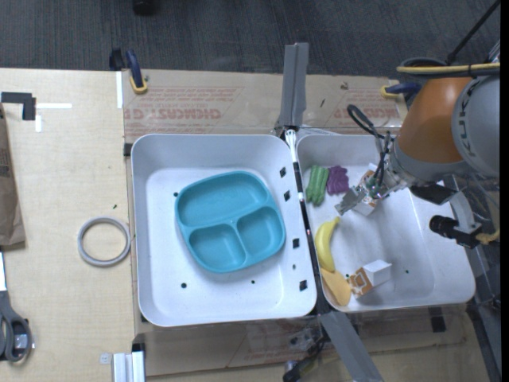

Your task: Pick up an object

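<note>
Dark carpet [238, 22], pale wooden bench [64, 157]

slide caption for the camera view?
Arm's gripper hovers in right bin near banana and green item; blue tray in left bin.

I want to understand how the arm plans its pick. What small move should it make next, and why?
Probably a short descent toward the bin floor with a slight shift left. The gripper hangs over the right bin, beside the green object and purple object and above the banana. Nothing visibly sits between its fingers, and those are the closest objects.
</note>
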`<action>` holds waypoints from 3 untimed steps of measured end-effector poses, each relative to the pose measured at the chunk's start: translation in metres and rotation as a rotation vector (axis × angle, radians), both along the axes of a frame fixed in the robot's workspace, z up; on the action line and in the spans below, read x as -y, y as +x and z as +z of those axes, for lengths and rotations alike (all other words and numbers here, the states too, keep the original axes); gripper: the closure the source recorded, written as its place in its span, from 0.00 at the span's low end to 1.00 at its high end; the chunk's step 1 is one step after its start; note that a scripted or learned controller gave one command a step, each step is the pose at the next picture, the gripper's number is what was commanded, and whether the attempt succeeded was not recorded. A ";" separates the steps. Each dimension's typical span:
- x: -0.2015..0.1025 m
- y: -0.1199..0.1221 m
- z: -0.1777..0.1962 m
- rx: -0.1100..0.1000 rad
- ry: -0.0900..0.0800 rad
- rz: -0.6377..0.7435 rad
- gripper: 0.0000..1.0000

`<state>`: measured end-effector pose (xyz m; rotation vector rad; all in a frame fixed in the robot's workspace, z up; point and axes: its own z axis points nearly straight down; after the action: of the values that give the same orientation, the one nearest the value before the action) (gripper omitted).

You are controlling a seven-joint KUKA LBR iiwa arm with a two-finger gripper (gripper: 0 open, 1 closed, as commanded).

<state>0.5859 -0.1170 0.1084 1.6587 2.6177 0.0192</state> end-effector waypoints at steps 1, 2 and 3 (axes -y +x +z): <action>0.003 -0.009 0.000 0.000 0.000 0.066 0.00; 0.000 -0.020 0.000 0.001 0.000 0.045 0.00; 0.005 -0.018 -0.001 -0.011 -0.008 0.202 0.00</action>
<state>0.5676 -0.1216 0.1076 1.3892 2.7770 0.0064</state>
